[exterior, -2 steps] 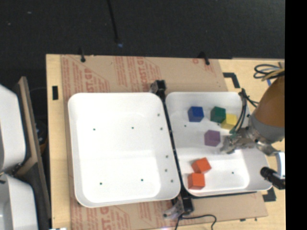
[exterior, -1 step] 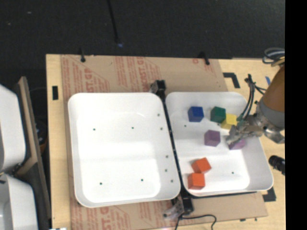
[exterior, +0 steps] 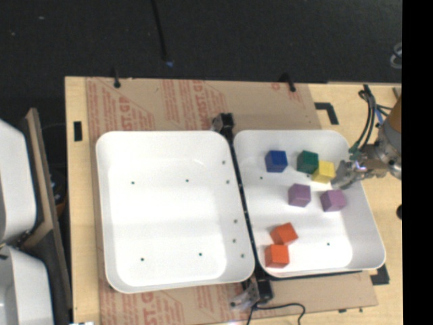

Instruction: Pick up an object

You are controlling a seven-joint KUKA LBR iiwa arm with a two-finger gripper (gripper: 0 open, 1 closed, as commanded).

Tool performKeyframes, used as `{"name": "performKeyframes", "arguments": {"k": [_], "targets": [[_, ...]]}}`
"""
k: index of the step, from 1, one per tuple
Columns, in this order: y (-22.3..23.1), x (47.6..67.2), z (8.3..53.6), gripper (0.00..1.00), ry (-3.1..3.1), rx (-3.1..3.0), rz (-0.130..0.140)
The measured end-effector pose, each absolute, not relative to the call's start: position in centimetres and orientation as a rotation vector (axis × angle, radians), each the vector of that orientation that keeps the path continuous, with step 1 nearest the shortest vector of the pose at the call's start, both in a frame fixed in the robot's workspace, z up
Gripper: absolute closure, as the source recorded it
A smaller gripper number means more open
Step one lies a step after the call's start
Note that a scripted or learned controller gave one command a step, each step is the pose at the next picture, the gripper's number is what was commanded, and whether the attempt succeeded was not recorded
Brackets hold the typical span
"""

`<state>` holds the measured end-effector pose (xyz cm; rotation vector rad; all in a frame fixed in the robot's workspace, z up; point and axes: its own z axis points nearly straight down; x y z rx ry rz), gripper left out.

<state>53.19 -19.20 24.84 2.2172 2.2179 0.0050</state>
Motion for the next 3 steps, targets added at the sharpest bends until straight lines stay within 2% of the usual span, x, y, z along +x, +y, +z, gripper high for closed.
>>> {"name": "performKeyframes", "arguments": {"k": [1,3], "targets": [[-19.2,53.2,26.2,1.00,2.220,2.220,0.002],[-8.4,57.1,25.7,1.00,2.227,2.217,0.001]]}}
